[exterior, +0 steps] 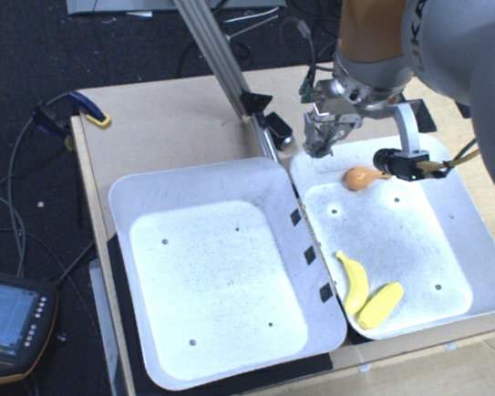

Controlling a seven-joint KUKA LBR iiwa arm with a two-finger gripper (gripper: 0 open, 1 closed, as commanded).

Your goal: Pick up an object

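My gripper (319, 143) hangs over the far left corner of the right bin (477, 250), close to the divide between the two bins. Nothing shows under it. An orange pear-shaped object (358, 178) lies near the right bin's far wall, a short way right of and below the gripper. Against the right bin's near left side rests a yellow banana (354, 280). A second yellow piece (380, 305) touches the banana at its lower end.
The left bin (136, 255) sits beside the right one on the bench. A slanted metal pole (218, 49) rises behind the bins, ending near the gripper. A handheld pendant (3, 321) lies off the bench at left.
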